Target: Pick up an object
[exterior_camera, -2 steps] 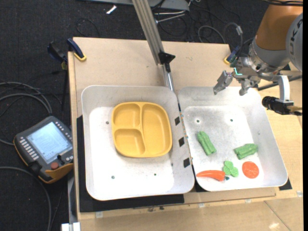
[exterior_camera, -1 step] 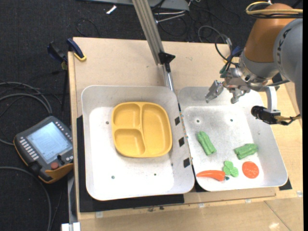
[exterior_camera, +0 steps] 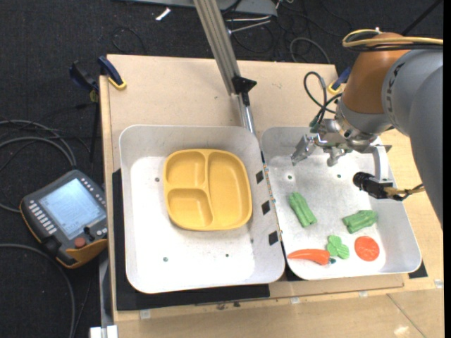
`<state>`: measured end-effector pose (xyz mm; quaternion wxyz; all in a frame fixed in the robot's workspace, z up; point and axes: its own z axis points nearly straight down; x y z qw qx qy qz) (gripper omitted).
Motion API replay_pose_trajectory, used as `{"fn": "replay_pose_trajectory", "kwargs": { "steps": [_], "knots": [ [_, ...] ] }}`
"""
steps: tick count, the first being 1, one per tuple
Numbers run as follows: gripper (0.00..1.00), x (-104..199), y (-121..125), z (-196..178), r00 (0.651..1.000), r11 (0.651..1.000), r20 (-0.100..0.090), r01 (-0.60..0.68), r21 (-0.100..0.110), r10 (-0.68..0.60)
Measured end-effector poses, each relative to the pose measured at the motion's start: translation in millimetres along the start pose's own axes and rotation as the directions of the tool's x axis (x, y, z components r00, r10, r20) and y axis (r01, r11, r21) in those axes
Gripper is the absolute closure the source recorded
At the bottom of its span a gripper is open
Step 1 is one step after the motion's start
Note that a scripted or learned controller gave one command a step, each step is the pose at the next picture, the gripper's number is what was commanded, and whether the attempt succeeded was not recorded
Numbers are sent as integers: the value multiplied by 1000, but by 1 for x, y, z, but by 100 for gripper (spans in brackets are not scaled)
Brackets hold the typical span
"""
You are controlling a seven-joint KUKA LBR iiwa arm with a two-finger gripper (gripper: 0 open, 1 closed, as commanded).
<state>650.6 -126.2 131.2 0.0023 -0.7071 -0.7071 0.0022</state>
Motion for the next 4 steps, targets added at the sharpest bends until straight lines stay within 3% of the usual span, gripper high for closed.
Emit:
{"fn": "replay_pose_trajectory", "kwargs": {
  "steps": [1,2,4],
  "knots": [
    [0,1,-1,39,1000,1000,0,0,-2,0],
    [100,0,1,26,1000,1000,1,0,-7,0],
    [100,5,13,-73,1000,1000,1,3,-14,-3]
  ]
}}
